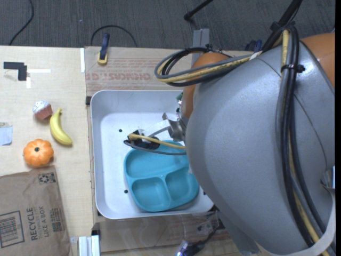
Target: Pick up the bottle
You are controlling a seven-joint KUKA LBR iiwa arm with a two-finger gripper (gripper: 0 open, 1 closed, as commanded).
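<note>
Claw (pixel 173 126): low in white bin (pixel 101 159), by the arm's edge; open or clenched, cannot tell
Bench, left: cupcake (pixel 41 110), banana (pixel 59 128), pumpkin (pixel 38 152)
Bin floor: blue tray (pixel 160 184), three compartments
Far wall: green sliver (pixel 181 97) against arm, too little to name

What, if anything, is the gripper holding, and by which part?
It cannot be told: the metal gripper hangs in the shallow white bin near the blue divided plastic tray, and the bulky grey arm covers most of it.
</note>
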